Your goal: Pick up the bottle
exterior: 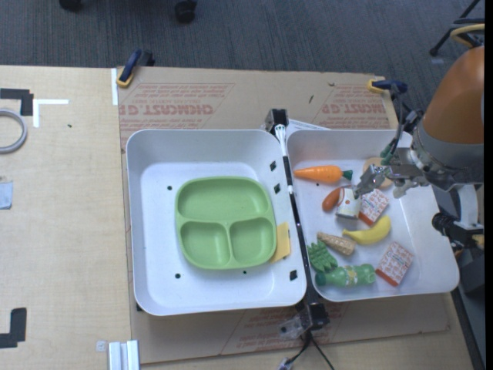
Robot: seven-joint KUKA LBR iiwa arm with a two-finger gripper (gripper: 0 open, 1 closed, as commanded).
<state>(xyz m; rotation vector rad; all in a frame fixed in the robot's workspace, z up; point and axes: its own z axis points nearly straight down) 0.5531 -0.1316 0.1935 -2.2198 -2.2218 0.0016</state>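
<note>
Grey metal fingers of the gripper (375, 177) hang over the far part of the right bin (439, 277), spread apart with nothing between them. The arm (460, 114) enters from the right, its orange band above the wrist.

Just under the fingers on the left lies a small white carton (348, 205), with a small red-orange piece (332, 199) touching its left side. Right of the carton sits a red and white box (374, 206), and a yellow banana (370, 232) curves just nearer than both. Farther off, to the left of the gripper, an orange carrot (318, 174) lies along the far side of the bin.

Nearer still, a tan stick of bread (336, 243) lies beside the banana, and a leafy green vegetable (321, 256) sits by the bin's left wall. The green bottle (346, 276) lies on its side at the near edge of the right bin, well apart from the gripper. Another red and white box (395, 264) rests just right of the bottle.

In the left bin (146, 230) sits a green divided plate (226, 222), with a yellow slice (283, 243) against its right edge. Both bins rest on brown cardboard (177, 102).
</note>
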